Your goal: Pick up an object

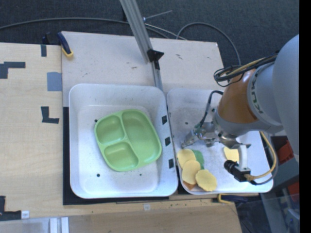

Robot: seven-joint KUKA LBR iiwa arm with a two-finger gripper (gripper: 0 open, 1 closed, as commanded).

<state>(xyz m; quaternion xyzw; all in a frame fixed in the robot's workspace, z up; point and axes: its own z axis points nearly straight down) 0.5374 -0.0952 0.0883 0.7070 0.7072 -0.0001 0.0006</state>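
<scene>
Fingers of the hand (194, 139) spread open above the right bin's floor (187, 113), gripping nothing, near yellow pieces (192, 169).

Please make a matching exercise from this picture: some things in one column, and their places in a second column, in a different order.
Things:
1. green divided plate
2. yellow round pieces
3. blue-and-yellow clamp
4. gripper

Places:
A. left bin
B. bench, beyond the left bin's far left corner
C. over the right bin, above the yellow pieces
D. right bin, near its front edge

Pairs: 1-A, 2-D, 3-B, 4-C
</scene>
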